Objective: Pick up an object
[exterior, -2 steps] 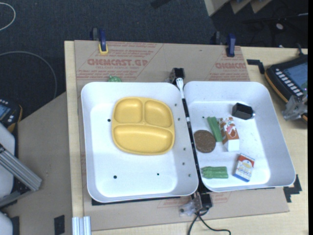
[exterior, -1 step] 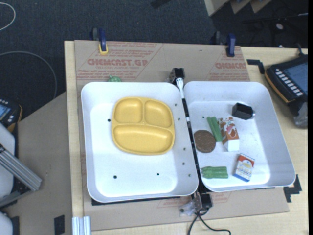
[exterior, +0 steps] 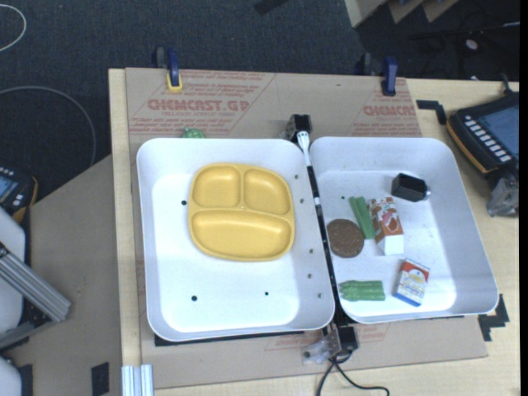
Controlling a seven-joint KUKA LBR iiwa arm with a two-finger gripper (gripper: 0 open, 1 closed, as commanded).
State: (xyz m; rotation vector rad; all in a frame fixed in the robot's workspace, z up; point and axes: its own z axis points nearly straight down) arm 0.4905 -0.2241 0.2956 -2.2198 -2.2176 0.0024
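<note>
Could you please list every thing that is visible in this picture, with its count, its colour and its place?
white bins: 2, white, side by side on the board, left bin and right bin
divided plate: 1, yellow, in the left bin
round disc: 1, brown, right bin, near its left wall
long green piece: 1, green, right bin, beside the disc
green block: 1, green, right bin, front
small box: 1, red and white, right bin, front right
packet: 1, red and white, right bin, middle
black object: 1, black, right bin, back
clamps: 2, blue, board's back edge
</note>
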